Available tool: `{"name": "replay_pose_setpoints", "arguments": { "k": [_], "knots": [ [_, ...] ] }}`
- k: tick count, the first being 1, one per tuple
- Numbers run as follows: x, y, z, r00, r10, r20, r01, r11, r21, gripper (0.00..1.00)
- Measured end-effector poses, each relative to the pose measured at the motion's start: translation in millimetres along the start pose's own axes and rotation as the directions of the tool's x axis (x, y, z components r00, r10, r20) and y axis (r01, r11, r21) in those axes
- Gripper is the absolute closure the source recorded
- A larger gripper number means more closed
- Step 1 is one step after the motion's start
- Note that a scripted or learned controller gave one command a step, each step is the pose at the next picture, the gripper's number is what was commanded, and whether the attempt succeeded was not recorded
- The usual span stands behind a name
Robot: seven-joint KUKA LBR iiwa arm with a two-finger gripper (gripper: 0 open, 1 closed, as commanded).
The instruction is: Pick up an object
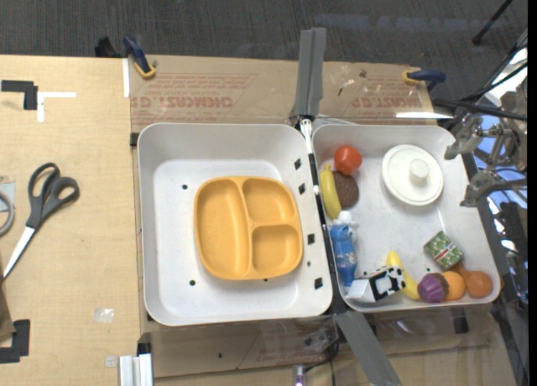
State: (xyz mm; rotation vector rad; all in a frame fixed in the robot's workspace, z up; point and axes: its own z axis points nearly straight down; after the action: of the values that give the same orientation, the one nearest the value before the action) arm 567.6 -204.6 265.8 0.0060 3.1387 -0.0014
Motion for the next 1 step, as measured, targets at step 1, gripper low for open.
{"name": "replay_pose_setpoints", "arguments": {
  "k": [1],
  "knots": [
    [42.3,12.7,101.5,1.0,-0.019,0.0,0.019,1.0,0.0,0.0]
  ]
}}
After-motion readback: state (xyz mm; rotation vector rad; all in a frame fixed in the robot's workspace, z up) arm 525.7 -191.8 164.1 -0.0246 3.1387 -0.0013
